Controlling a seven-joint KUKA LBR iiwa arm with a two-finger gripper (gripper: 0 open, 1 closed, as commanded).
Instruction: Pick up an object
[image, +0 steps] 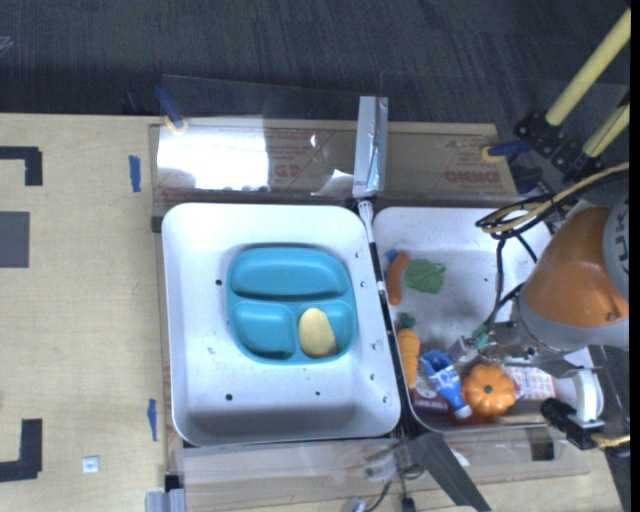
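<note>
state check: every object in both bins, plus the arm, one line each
blue divided tray: flat in the left bin, holding the lemon
lemon: in the tray's lower right compartment
carrot: lying in the right bin, along its left wall
small pumpkin: resting near that bin's front edge
arm: low over the right bin

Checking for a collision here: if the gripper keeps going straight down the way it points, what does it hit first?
Probably the small orange pumpkin in the right bin, just under the gripper. Depth is hard to judge from this view.
</note>
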